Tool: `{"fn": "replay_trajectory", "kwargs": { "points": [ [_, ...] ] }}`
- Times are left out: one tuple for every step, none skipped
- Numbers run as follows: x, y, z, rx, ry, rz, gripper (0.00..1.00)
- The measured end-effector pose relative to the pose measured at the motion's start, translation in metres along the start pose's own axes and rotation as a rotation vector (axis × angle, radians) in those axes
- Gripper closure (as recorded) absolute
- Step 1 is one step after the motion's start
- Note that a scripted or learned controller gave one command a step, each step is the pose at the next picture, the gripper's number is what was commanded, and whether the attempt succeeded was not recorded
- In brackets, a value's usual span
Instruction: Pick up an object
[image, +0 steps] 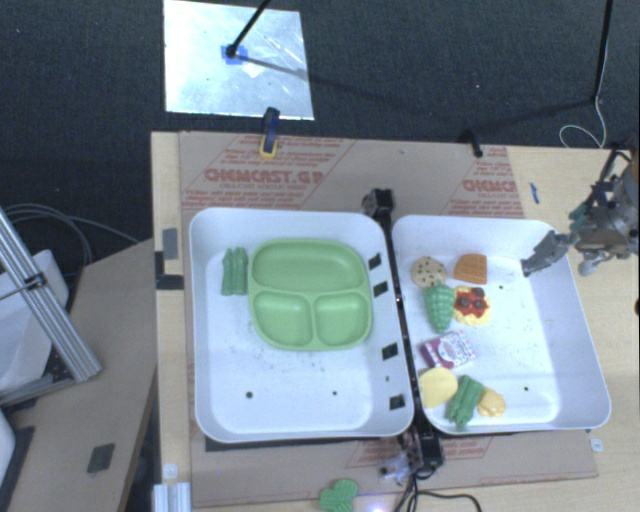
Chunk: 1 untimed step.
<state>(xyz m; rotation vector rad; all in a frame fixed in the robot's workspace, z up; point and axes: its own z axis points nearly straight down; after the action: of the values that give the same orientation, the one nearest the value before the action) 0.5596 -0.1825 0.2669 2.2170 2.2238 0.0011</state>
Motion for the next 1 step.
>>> {"fn": "replay_trajectory", "kwargs": {
  "points": [
    [0.0379, 0.0583, 0.0652, -0.001, 0.001, -0.006, 0.0]
  ]
}}
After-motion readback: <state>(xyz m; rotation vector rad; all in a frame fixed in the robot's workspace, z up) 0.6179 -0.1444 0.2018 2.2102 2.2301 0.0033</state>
